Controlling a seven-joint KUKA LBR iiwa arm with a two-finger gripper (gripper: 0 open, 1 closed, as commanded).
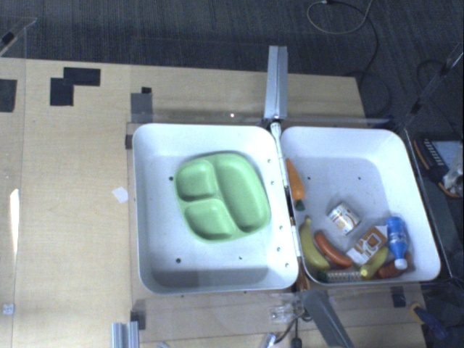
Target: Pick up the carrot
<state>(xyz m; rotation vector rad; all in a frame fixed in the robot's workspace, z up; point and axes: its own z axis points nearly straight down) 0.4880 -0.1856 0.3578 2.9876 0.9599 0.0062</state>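
The carrot is orange with a dark green stub at its near end. It lies lengthwise along the left wall of the right bin, close to the divider between the two bins. Nothing touches it, and the pile of other items begins just below its green end.
A green divided plate lies in the left bin. At the right bin's front sit a banana, a red sausage, a small can, a carton and a blue bottle. A metal post stands behind the divider.
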